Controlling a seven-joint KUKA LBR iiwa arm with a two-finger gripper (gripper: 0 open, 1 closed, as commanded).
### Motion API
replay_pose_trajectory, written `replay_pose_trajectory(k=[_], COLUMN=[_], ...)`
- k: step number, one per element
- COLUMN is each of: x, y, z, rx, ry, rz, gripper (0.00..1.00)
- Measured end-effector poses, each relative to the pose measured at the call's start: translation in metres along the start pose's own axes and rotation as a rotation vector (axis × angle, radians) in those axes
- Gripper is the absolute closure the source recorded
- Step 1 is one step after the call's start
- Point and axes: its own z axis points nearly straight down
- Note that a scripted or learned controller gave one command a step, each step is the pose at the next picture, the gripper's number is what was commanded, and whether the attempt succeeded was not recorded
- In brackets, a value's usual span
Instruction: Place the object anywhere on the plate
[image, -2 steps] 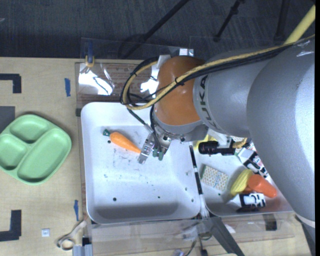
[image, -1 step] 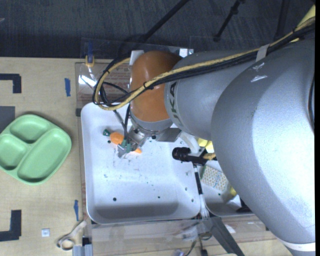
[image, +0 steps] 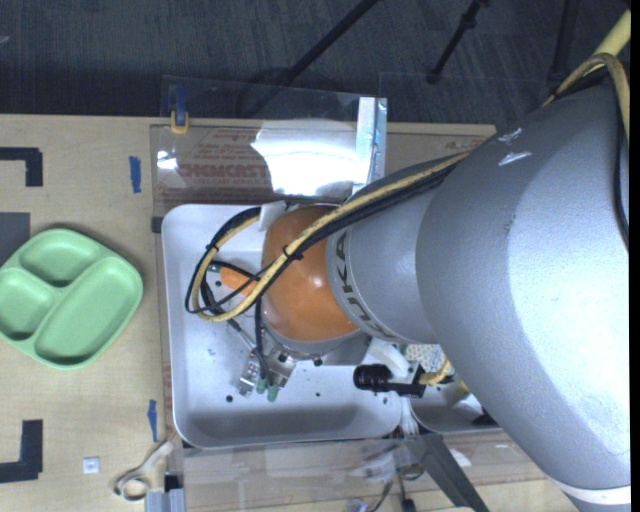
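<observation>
Plate (image: 85, 315), pale green with three compartments, lies on the wooden bench (image: 80, 200) at the left, well apart from the white bin (image: 190, 405) and with nothing on it. The grey arm (image: 520, 280) reaches in from the right and covers most of that bin, its orange band (image: 305, 285) over the bin's middle. Below the band, the gripper (image: 262, 380) points down toward the bin's floor near the front wall; from this angle I cannot tell whether it is spread wide or drawn narrow, or whether anything sits in it. A loop of black and yellow cables (image: 212, 275) hangs off the wrist over the bin's left part. Just behind that loop a small orange patch (image: 230, 278) shows low in the bin, apart from the band. It may be the object to be placed, but too little of it shows to be sure. A clear plastic sheet (image: 300, 150) stands along the bin's far side. Strips of blue tape (image: 134, 173) and black corner marks (image: 25, 165) are stuck to the bench.
</observation>
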Motion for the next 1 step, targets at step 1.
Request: replay_pose_trajectory(k=[1], x=[-0.0193], y=[0.0318], z=[-0.0674], rx=[-0.001], ry=[-0.002], rz=[-0.058], gripper=[1.0])
